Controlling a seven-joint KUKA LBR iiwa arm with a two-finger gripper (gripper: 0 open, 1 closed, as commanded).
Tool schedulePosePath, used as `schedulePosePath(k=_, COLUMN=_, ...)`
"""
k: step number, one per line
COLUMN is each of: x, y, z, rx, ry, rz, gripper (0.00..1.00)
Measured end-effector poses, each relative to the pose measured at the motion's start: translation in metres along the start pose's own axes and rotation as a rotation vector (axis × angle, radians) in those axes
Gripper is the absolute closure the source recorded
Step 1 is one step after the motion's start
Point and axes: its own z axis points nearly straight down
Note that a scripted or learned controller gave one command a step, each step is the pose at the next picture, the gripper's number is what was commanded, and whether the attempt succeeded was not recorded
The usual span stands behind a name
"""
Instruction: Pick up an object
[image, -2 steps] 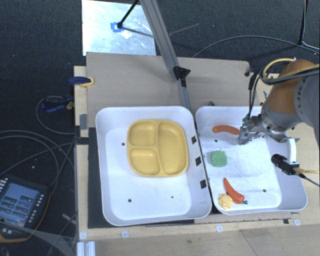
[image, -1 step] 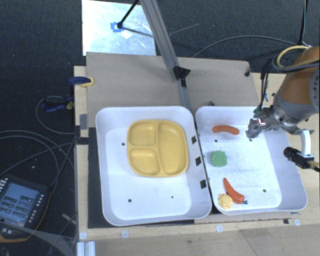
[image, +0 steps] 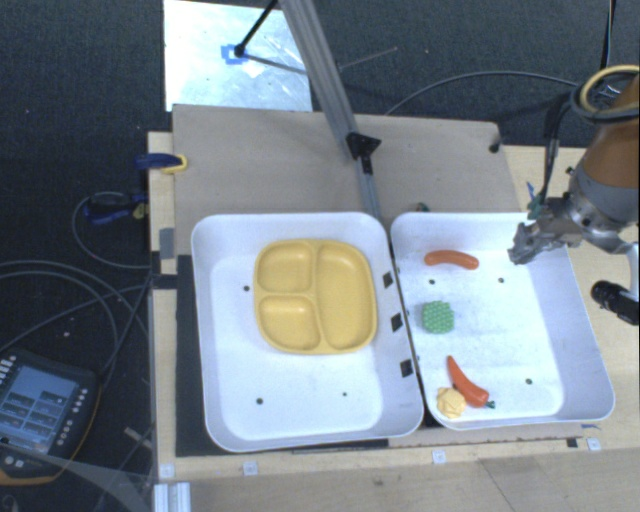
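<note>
We judge the toy sausage (image: 451, 260) light, stiff and slick; take it mid-length. The gripper (image: 524, 246) hovers right of it; its opening we cannot tell.

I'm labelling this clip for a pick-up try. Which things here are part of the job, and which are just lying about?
Part of the job:
claw
sausage
green ball
carrot
yellow toy
right bin

Lying about:
yellow divided plate in the left bin
clamps
handheld pendant
cables
</note>
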Motion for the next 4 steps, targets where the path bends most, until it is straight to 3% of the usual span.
schedulePosePath(k=1, x=0.003, y=0.005, z=-0.065, rx=-0.002, ry=-0.001, rz=-0.004, gripper=1.00)
schedulePosePath(k=2, x=0.058, y=0.023, z=-0.049, rx=0.005, ry=0.002, rz=-0.009, gripper=1.00)
schedulePosePath(k=4, x=0.162, y=0.036, z=-0.016, rx=0.007, ry=0.003, rz=-0.008, gripper=1.00)
